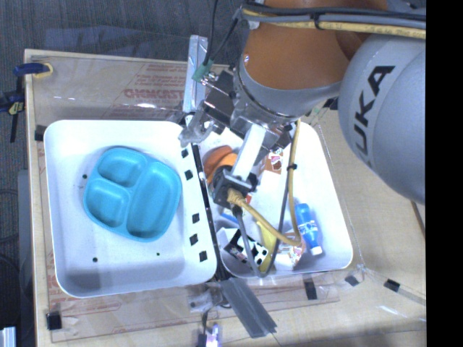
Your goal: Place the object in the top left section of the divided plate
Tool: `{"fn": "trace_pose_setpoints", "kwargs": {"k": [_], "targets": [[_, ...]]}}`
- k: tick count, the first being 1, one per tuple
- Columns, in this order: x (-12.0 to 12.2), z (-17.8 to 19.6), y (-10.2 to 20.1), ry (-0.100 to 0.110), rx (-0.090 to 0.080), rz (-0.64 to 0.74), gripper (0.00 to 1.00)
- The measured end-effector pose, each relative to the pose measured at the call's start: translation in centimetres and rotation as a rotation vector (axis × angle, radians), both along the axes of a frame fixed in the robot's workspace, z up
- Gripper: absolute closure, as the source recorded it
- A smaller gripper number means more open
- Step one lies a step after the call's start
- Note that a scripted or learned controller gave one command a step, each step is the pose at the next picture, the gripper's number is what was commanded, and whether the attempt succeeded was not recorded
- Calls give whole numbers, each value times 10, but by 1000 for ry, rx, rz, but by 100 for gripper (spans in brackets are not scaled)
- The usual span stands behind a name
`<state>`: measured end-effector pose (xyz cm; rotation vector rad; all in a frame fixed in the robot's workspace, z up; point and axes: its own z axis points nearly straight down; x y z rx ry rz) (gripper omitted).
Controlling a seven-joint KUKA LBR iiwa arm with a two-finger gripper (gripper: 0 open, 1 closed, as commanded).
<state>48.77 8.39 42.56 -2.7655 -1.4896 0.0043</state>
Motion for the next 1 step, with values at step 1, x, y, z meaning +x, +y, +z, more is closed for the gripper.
{"fn": "trace_pose_setpoints", "kwargs": {"k": [1], "targets": [[13,-47,-6,2,0,266,0]]}}
